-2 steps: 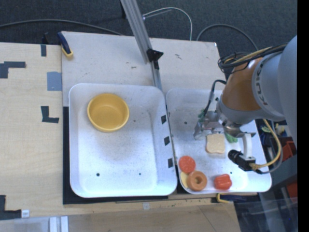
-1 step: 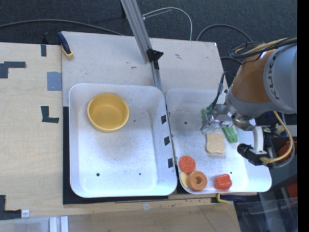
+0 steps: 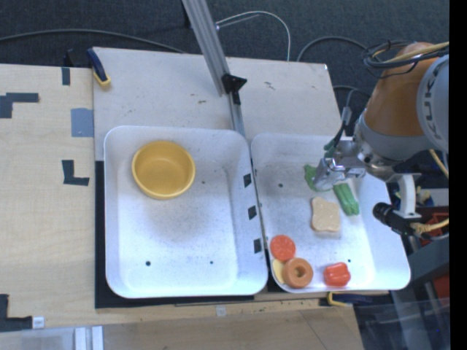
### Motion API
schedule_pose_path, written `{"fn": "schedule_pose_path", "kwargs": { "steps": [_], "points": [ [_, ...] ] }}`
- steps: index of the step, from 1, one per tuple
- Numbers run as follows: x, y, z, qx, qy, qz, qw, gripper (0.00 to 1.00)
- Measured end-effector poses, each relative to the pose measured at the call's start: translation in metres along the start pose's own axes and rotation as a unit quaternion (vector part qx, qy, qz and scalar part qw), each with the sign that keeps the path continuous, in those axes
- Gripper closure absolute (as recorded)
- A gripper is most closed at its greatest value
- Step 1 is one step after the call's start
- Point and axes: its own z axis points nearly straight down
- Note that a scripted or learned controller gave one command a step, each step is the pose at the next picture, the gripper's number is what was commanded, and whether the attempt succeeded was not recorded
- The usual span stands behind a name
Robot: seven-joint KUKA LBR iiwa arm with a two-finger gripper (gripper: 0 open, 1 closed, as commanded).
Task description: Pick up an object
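Green object [image 3: 343, 195] lies in right bin [image 3: 292, 159] under claw [image 3: 330, 168]; claw's state unclear.

I see a grey metal pole [image 3: 206, 35] slanting down from the top edge to the bench, ending in a black clamp [image 3: 233, 83] just above the seam between the bins. A blue-and-yellow clamp [image 3: 98, 68] sits at the bench's far left corner. Black cables [image 3: 266, 20] loop across the dark floor behind. Grey and black tape marks [image 3: 73, 122] dot the wooden surface on the left.
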Motion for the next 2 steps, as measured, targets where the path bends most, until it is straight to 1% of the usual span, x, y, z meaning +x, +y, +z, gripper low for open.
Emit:
{"fn": "schedule_pose_path", "kwargs": {
  "steps": [1,2],
  "points": [
    [0.055,0.004,-0.009,0.002,0.002,-0.003,1.0000,1.00],
    [0.109,0.004,-0.008,0.003,0.001,-0.003,1.0000,1.00]
  ]
}}
